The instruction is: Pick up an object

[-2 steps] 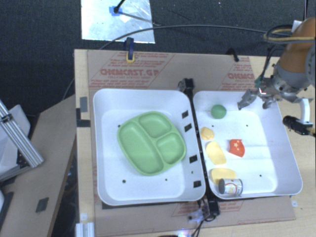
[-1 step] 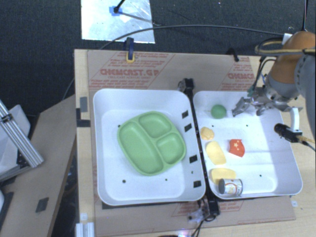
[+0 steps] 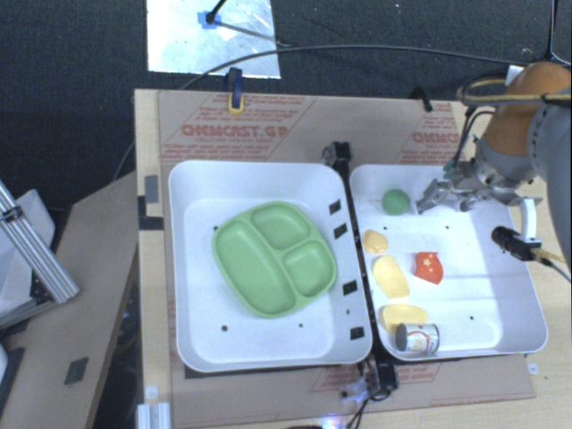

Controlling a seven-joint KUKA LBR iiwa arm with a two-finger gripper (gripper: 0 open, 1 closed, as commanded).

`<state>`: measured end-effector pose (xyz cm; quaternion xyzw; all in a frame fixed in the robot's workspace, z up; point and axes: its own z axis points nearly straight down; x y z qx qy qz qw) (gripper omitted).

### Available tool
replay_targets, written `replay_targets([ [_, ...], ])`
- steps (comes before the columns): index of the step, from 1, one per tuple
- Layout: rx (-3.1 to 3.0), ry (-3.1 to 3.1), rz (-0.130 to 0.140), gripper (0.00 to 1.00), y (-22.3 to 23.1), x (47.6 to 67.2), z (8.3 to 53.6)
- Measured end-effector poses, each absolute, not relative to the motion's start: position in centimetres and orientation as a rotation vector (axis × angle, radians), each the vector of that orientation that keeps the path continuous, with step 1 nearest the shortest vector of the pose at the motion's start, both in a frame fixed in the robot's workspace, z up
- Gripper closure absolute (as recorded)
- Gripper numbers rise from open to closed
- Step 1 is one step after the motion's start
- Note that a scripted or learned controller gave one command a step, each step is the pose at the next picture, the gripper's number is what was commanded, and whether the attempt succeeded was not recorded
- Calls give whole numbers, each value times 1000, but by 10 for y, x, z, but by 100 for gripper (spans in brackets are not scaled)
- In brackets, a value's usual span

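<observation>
The tool (image 3: 444, 192) hovers at the far edge of the right bin (image 3: 500, 284), fingers spread and holding nothing. The green ball (image 3: 395, 201) lies just to its left, toward the divider, nearer than anything else there.

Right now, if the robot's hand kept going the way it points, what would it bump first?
Probably the green ball. The hand points left across the right bin, and the ball sits just ahead of it. Height is hard to judge from above, so it might pass over.
</observation>
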<state>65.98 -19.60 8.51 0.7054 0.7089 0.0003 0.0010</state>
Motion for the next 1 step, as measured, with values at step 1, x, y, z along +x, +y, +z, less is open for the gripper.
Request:
replay_targets([
  [1,2210,2224,5,100,-196,661,98],
])
